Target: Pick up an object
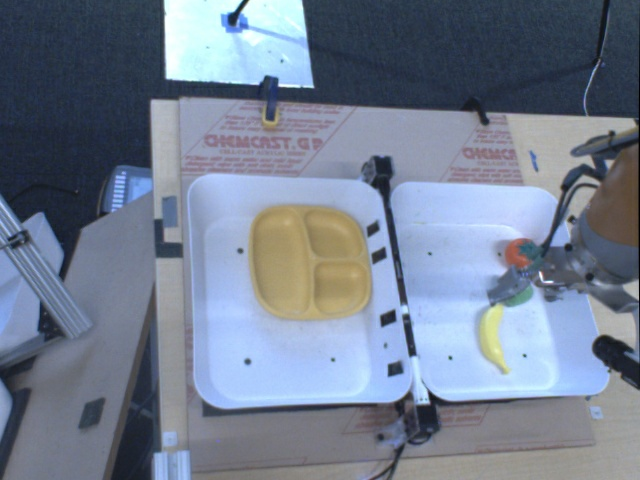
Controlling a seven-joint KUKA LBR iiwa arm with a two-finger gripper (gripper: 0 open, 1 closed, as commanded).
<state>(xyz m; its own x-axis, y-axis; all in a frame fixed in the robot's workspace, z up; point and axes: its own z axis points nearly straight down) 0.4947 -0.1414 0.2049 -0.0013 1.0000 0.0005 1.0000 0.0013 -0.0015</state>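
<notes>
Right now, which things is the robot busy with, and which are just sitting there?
Busy with:
tool
banana, just below the tool
orange and green thing, beside the tool

Just sitting there:
yellow divided tray in the left bin

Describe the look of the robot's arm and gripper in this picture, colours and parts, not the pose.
The arm enters from the right as a rounded body, tan-orange and grey in this light, with dark cables looping along its upper side. Its wrist narrows into a grey metal gripper with boxy, silvery parts. A separate black piece shows lower at the right edge; what it is cannot be told.
</notes>
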